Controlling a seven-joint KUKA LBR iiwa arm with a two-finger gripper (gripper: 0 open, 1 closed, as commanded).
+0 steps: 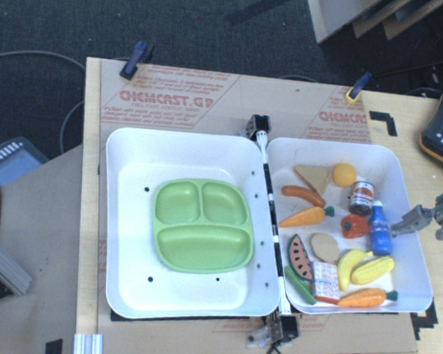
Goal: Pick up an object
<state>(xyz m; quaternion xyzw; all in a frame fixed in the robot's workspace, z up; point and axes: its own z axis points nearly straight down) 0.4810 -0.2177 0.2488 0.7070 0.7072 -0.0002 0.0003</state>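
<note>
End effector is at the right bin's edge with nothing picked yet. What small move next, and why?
Probably ease the end effector leftward and down toward the blue plastic bottle. It sits at the right-hand white bin's right rim, the bottle lies closest, and nothing shows between its fingers.

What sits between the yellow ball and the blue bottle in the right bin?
In the camera view, a small red-labelled jar stands between the yellow ball and the blue bottle.

Bench (212, 102) bears two white bins: left (127, 203), right (406, 227).
</note>
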